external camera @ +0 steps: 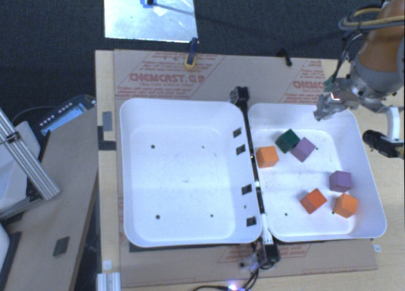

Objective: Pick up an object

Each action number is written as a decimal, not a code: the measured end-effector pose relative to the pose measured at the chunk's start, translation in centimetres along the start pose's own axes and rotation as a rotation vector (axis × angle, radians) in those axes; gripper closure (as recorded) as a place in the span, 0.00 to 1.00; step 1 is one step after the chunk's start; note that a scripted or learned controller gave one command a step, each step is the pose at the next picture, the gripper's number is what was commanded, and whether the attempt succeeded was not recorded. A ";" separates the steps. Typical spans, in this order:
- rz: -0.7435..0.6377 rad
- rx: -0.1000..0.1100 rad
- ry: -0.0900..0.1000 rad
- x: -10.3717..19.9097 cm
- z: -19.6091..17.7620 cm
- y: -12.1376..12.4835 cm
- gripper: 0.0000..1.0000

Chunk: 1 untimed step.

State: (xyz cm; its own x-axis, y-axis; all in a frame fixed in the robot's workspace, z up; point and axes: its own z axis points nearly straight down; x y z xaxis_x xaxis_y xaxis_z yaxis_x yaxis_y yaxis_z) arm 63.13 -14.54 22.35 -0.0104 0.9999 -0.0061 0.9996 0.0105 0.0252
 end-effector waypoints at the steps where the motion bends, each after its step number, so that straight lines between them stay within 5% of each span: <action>1: -0.008 0.018 0.012 14.2 -3.0 0.7 1.00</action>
State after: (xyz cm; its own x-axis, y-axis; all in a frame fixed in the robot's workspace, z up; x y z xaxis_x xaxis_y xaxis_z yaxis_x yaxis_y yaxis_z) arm 63.65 -0.36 25.27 -0.0189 0.9998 0.0055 0.9998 0.0188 0.0070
